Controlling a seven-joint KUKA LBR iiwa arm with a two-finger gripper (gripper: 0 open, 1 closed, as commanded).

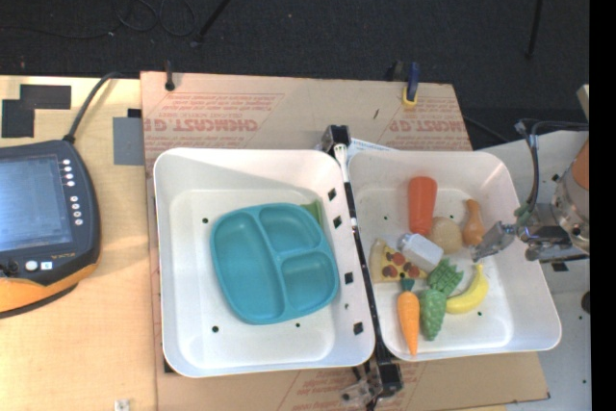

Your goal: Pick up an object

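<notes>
While the grey arm reaches in low from the right, its claw (502,240) hangs at the right wall of the right bin (525,327), metal fingers pointing left toward the toy food; how far apart those fingers stand cannot be told, and nothing shows between them. An orange patch of the arm shows at the frame's right edge.

The right bin, a shallow white plastic tray with rounded corners, holds a cluster of glossy play food: an upright orange-red cylinder (422,203), a tan drumstick (473,222) just left of the claw, a pale round piece (447,234), a small white and grey block (421,251), a pizza slice (389,262), a ridged green vegetable (439,295), a curved yellow banana (469,294) and a tapered orange carrot (409,321) with a green top.

The left bin (183,303) carries a smooth teal divided plate (273,261) with three compartments. Both bins rest on printed brown cardboard (289,115) over the wooden worktop (77,332), where a grey and orange control pendant (43,212) lies at far left.
</notes>
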